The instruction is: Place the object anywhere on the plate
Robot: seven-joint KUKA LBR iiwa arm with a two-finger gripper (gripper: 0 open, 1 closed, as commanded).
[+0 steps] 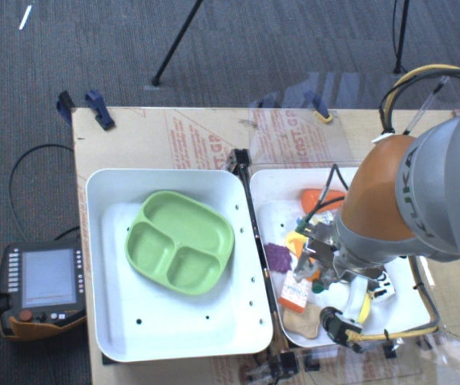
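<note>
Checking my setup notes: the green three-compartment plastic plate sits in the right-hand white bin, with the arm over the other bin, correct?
Not quite. The camera view shows the green three-compartment plastic plate in the left white bin; the arm is over the right white bin.

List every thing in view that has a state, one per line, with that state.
Green plate: upright in the left bin, its three compartments bare.
Pincer: low over the right bin, above the pile of objects.
Orange and white box: lying in the right bin, beside the pincer.
Purple object: resting in the right bin.
Tan object: lying flat near the right bin's front edge.
</note>
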